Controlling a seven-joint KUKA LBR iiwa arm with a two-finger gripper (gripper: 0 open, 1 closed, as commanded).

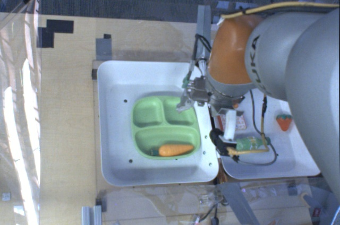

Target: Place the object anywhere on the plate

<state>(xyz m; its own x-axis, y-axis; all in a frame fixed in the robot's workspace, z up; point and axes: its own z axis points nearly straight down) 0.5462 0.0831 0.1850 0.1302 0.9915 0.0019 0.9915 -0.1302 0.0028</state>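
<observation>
A: Carrot (pixel 175 150) is lying in the near compartment of the green plate (pixel 142 112), inside the left white bin (pixel 111 128) on the counter (pixel 64 128).

B: And the claw (pixel 192 95)?

A: It is hovering over the plate's far right corner, at the bin's right wall. Whether it is spread or pressed together cannot be told; nothing is showing between its tips.

B: The right bin (pixel 297 163)?

A: A small strawberry-like toy (pixel 285 122) is sitting there, beside the grey arm (pixel 287 54).

Carrot (pixel 175 150) in green plate's (pixel 144 112) long compartment, tool (pixel 187 103) above plate edge
</observation>
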